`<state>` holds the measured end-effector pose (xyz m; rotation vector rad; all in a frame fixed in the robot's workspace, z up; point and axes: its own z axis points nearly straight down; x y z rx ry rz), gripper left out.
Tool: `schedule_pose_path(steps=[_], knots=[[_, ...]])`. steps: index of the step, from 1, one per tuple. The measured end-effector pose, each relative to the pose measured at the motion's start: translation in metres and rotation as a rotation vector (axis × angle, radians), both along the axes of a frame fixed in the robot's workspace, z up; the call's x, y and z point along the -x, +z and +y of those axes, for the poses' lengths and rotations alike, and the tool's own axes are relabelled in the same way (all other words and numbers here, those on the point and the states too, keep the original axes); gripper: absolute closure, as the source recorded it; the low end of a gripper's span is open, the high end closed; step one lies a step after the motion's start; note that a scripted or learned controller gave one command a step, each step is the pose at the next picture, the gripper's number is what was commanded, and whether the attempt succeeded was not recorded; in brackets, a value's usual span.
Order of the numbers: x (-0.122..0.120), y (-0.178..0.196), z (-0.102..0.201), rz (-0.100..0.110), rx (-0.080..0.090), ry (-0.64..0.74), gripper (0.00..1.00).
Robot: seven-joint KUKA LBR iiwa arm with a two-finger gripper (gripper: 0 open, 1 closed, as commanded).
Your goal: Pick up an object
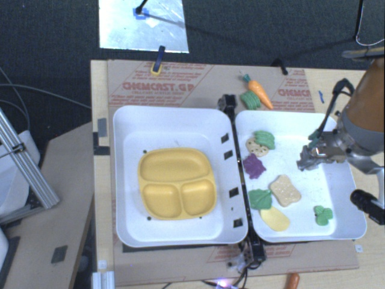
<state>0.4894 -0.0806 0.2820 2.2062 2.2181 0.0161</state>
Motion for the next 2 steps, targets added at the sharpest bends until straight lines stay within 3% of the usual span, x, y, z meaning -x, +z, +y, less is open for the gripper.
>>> schedule_pose_path(steps=[1,2], knots=[[-0.043,-0.063,-0.008,0.017,-0.001,-0.003,1.00],[-0.025,-0.122,-0.007,0.021,-0.003,-0.005,1.00]])
